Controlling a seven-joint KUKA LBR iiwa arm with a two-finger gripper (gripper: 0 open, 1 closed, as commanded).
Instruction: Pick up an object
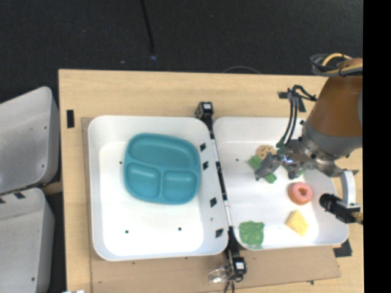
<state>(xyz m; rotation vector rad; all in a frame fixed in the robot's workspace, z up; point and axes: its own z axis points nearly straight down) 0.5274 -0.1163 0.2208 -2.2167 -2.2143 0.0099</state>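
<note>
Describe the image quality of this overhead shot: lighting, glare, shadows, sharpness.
Camera view: lighting is even and soft; the white bins are bright, nearly washed out, without sharp glare spots. Shadows are faint, just a weak one under the teal plate. The whole frame is slightly soft; the gripper and the small green item beside it blur together, so their contact cannot be judged. The background above the bench is dark.

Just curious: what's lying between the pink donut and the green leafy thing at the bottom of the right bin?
The yellow wedge lies between the pink donut and the green leafy piece, in the camera view.
</note>
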